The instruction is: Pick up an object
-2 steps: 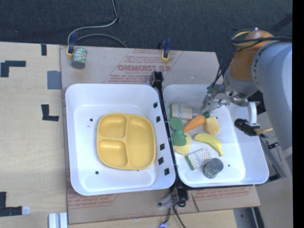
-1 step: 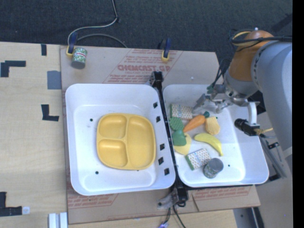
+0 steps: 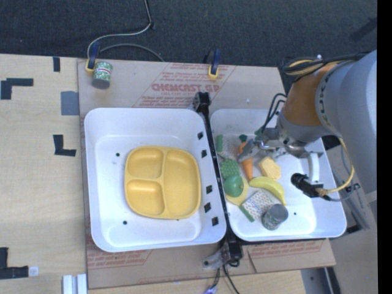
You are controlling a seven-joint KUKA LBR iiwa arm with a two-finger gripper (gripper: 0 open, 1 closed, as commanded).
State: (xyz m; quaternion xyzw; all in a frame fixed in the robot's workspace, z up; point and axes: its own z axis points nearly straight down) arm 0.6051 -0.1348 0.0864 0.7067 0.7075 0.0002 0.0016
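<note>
I found the gripper [image 3: 264,144] low over the far half of the right bin [image 3: 331,225], its tip lost among clutter and the grey arm's wrist [image 3: 306,112]; I could not tell whether it was open or closed, nor whether it held anything. The objects for picking lay in that bin: a carrot [image 3: 247,166] and a corn piece [image 3: 270,168] just beside the gripper, a banana [image 3: 270,187], a green pepper [image 3: 233,185] against the left wall, and a grey can [image 3: 275,216] near the front edge. The left bin [image 3: 104,225] carried a yellow divided plate [image 3: 163,182]. Red print on the cardboard sheet [image 3: 177,87] read roughly "CHEMCAST GP"; the smaller lines were illegible. The label of a small tin [image 3: 102,73] at the sheet's far left corner was unreadable.
</note>
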